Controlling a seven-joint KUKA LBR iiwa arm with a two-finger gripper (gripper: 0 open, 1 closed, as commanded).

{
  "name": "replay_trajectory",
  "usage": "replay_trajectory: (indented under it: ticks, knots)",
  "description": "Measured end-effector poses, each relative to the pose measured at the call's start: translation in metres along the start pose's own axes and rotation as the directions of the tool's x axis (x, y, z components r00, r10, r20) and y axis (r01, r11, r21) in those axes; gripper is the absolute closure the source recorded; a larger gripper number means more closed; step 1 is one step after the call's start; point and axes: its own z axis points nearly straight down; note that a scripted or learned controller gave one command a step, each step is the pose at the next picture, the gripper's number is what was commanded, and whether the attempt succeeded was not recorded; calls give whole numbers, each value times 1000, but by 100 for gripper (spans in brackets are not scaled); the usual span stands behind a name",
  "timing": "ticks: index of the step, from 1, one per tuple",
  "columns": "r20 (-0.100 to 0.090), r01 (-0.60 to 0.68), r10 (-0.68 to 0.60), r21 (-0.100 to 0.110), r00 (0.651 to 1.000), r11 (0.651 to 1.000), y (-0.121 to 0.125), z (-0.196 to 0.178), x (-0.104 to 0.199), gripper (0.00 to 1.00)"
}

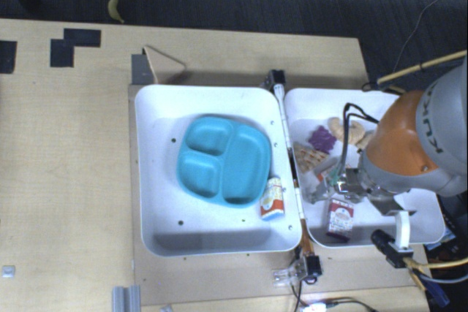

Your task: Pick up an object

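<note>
Red packet (pixel 340 217) lies flat in the right bin (pixel 431 230), near the bin's front wall and toward its left half. It has white printing on its face, too small to read.

My gripper (pixel 330 186) hangs over the same bin, just behind the packet and slightly to its left as the camera sees it. Nothing is visibly held. I cannot tell from this angle whether the gripper is open or closed: the metal parts at the tip blur together against the white floor. I also cannot tell whether the tip touches the bin floor or the packet.

My arm (pixel 409 139) comes in from the right, and its orange band covers the right half of that bin.

Other contents of the right bin:
- purple lump (pixel 319 137), behind the gripper, toward the left wall
- waffle piece (pixel 307 156), tan and gridded, just in front of the purple lump and close to the left wall
- pale tan pieces (pixel 348 130), to the right of the purple lump, partly hidden by my cable

Left bin (pixel 157 157):
- blue divided tray (pixel 223 159), in the middle, three compartments, lying flat
- small carton (pixel 272 199), red and white, just beside the tray's front right corner, against the right wall; upright or tilted, I cannot tell

Both bins sit side by side on the wooden bench (pixel 66 179), their inner walls touching or nearly so.
</note>
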Motion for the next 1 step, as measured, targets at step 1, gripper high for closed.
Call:
replay_trajectory:
  ticks: [1]
  knots:
    - [2, 2, -2, -7, 1000, 1000, 2, -12, 0, 100]
